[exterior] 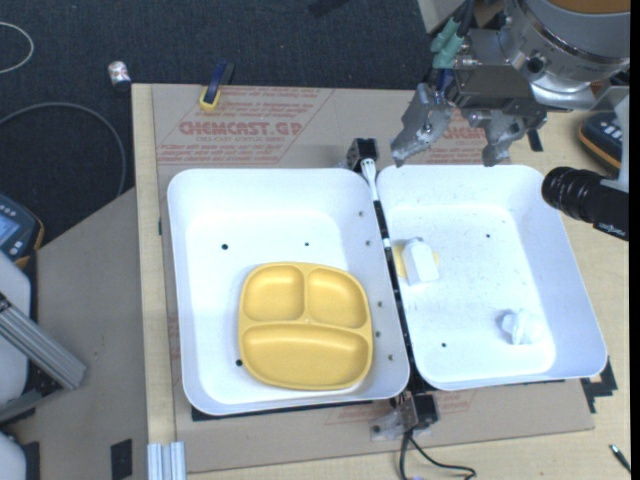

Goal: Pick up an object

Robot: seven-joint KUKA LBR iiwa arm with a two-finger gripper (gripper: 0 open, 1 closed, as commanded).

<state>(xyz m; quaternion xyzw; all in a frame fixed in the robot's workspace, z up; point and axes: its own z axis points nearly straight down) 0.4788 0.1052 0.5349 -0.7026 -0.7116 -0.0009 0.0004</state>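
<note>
The jaws (455,148) hang open and empty above the far rim of the right bin (560,258); the small white block (418,261) lies below them, near the bin's left wall

Red print "CHEMCAST GP" on cardboard sheet (250,118) under bins; smaller lines unreadable.

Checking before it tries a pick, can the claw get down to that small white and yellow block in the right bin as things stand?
Probably yes. The claw hangs open above the right bin's far rim, and the white and yellow block lies uncovered by the bin's left wall. That wall close beside it may crowd one finger.
</note>
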